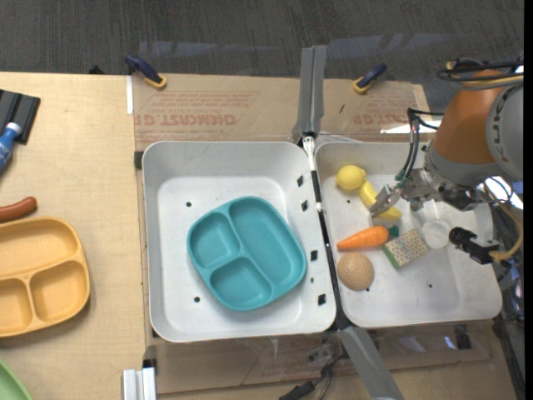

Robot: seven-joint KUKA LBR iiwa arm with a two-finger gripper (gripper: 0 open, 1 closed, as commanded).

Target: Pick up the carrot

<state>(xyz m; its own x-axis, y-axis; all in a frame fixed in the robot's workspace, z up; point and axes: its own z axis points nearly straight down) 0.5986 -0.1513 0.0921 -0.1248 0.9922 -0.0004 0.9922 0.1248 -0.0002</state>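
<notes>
Look to the right bin (466, 302) first. Your carrot (363, 239) lies there near the bin's left wall, on the bin floor, its thick orange end pointing right and its tip pointing left toward the divider between the two bins.

The gripper (385, 203) hangs just above and a little to the right of the carrot's thick end — close, but not on it. Nothing orange sits between its fingers, so you are not holding the carrot. The fingers themselves blur into the yellow things behind them, and you cannot tell how far apart they stand.

Around the carrot the bin is crowded. A lemon (351, 177) sits up and to the left of the gripper, and a banana (375, 198) lies directly under the fingertips. Just below the carrot rests a tan, round egg (356, 271), nearly touching it. To the carrot's right lies a small sponge (405, 247) with a green face, tilted, just beside the thick end.

The arm (470, 136) comes in from the right, its orange band sitting over the bin's upper right corner.

In the left bin (166, 290) a teal divided plate (245, 252) lies tilted in the middle — well apart from the carrot and from the gripper.
</notes>
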